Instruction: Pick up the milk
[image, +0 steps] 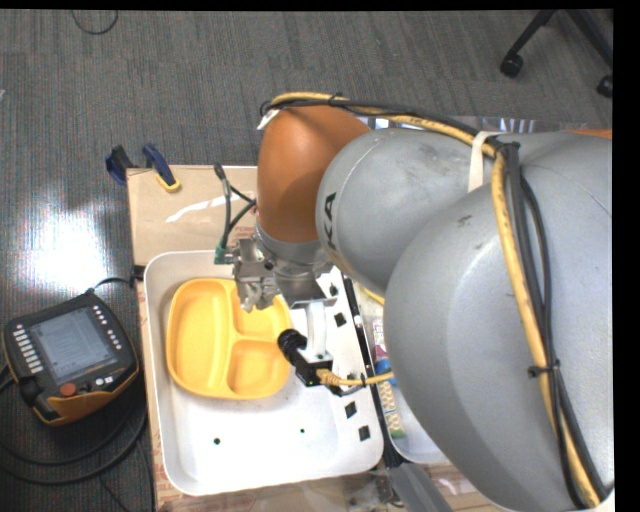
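My gripper (256, 292) hangs low over the left white bin (260, 450), at the upper right corner of a yellow divided plate (205, 340) lying in that bin. The big grey arm with its orange band (300, 170) covers most of the right side and hides nearly all of the right bin. In the narrow gap beside the arm, a pale printed object (382, 345) shows at the right bin's left edge. I cannot tell what it is.
A black camera module with a yellow cable (305, 362) sticks out below the wrist, over the plate's right rim. A brown board (180, 215) with blue clamps (140, 165) lies behind the left bin. A teach pendant (68, 355) rests on the floor at left.
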